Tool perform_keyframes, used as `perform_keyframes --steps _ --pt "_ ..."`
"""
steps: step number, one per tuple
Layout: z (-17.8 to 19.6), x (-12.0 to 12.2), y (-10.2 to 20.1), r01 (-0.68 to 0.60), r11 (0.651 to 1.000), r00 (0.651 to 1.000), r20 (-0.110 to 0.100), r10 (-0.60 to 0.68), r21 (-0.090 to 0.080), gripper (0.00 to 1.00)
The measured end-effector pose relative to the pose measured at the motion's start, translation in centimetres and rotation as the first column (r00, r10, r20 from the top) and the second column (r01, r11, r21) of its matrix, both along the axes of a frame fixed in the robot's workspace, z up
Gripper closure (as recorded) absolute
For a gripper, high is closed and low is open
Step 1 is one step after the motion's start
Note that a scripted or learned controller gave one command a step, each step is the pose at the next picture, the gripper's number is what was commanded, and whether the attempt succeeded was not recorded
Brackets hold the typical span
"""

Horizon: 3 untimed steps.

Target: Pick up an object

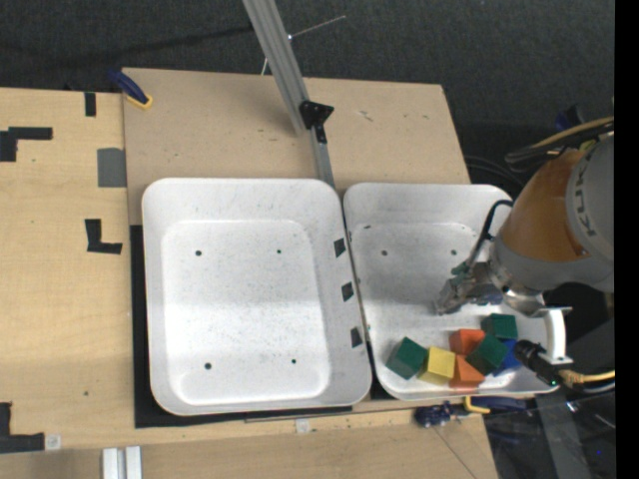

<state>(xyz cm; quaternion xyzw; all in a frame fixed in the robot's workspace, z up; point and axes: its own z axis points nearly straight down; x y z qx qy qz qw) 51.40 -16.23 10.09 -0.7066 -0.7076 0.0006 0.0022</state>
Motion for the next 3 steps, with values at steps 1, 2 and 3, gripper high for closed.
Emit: perform_keyframes --steps 1,2,3 --pt "6.3 0.2 -0.1 0.0 1.0 1.0 0.009 0.0 -0.004 1.0" --pt "11.2 0.3 0.0 0.0 1.0 1.0 0.008 0.001 -0.004 1.0" --pt "12.0 1.5 4.1 -0.001 1.0 1.0 0.003 0.001 -0.002 1.0"
